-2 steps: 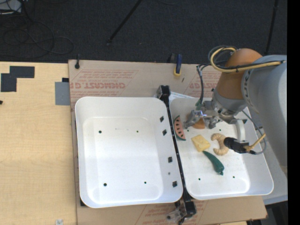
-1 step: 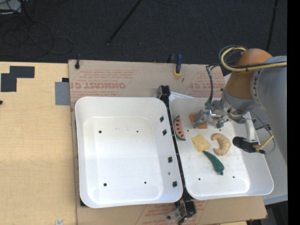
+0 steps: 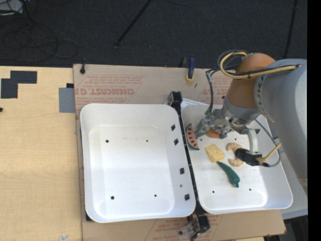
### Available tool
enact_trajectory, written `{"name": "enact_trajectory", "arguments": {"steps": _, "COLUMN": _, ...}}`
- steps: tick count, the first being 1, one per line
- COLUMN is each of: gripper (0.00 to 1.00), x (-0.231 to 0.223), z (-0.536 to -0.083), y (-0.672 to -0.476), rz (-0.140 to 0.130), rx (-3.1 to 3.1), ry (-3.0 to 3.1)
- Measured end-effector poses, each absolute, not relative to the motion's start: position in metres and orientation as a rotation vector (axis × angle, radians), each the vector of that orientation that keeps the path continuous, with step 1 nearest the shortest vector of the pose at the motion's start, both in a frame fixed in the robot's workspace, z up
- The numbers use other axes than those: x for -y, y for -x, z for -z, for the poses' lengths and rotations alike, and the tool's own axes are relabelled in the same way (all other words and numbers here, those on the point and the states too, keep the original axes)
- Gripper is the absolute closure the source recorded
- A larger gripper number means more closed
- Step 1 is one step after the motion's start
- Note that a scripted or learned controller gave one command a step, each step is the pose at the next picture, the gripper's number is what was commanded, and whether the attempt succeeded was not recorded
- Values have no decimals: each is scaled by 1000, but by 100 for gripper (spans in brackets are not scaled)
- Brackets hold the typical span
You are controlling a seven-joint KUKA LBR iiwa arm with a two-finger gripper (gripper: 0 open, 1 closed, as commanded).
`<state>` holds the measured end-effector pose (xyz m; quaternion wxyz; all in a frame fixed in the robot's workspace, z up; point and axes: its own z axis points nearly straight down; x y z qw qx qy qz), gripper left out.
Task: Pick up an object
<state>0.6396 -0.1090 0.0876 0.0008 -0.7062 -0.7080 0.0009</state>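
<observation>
The arm reaches in from the right of the frame, and its gripper (image 3: 213,128) is low in the right bin (image 3: 273,197), near the bin's upper left part. It looks like the reaching-down step. I cannot tell how the pincer stands.

Close by lie a watermelon slice (image 3: 191,137), a yellow block (image 3: 214,153) and a green pepper (image 3: 229,174). Next it must close on one toy and lift.

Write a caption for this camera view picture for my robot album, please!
The robot's tool hovers low in the right bin near a watermelon slice, cheese wedge, green pepper and croissant.
</observation>
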Motion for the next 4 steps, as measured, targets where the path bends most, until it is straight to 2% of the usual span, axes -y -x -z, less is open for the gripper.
{"name": "enact_trajectory", "arguments": {"steps": 1, "gripper": 0, "x": 161, "z": -88, "y": -644, "rz": -3, "rx": 2220, "ry": 2224}}
{"name": "enact_trajectory", "arguments": {"steps": 2, "gripper": 0, "x": 125, "z": -87, "y": -643, "rz": -3, "rx": 2221, "ry": 2217}}
{"name": "enact_trajectory", "arguments": {"steps": 3, "gripper": 0, "x": 160, "z": -88, "y": -644, "rz": -2, "rx": 2221, "ry": 2222}}
{"name": "enact_trajectory", "arguments": {"steps": 4, "gripper": 0, "x": 133, "z": -87, "y": -643, "rz": -2, "rx": 2221, "ry": 2217}}
